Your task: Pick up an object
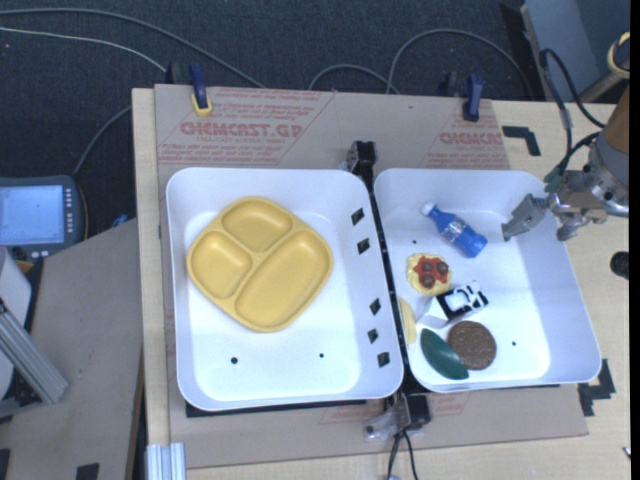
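Note:
The right bin holds several small objects. A blue bottle lies near its back. In front of the bottle is a small yellow piece with red spots, then a black-and-white item, a brown round disc and a dark green piece. A thin yellow strip lies by the bin's left wall. My gripper hangs over the right bin's back right part, to the right of the bottle and apart from it. It is open, with nothing between its fingers.
A yellow divided plate lies in the left bin. Two clamps hold the cardboard base at the back. Cables run across the dark floor behind the bench. A small screen stands at the far left.

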Robot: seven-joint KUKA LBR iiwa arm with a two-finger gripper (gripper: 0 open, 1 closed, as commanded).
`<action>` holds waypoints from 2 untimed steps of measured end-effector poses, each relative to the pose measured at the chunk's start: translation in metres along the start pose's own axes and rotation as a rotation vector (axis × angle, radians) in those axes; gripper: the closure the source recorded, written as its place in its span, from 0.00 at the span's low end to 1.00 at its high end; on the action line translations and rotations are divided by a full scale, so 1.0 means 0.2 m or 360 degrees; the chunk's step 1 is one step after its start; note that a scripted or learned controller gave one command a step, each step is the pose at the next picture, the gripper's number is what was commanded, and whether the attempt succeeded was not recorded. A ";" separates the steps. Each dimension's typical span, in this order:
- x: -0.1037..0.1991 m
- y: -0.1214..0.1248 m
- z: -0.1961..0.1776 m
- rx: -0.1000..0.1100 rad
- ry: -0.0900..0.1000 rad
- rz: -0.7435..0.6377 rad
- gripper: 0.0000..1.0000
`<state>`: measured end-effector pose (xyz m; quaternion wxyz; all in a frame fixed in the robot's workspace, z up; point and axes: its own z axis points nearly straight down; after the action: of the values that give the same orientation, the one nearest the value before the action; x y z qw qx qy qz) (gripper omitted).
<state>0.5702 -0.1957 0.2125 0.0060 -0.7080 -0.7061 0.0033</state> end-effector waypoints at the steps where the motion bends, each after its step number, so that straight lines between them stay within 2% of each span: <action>1: 0.00 0.01 -0.03 -0.0020 -0.0005 -0.0005 0.00; 2: 0.05 0.03 0.22 -0.0011 -0.0001 -0.0006 0.00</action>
<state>0.5762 -0.1852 0.1676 0.0032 -0.7066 -0.7076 0.0011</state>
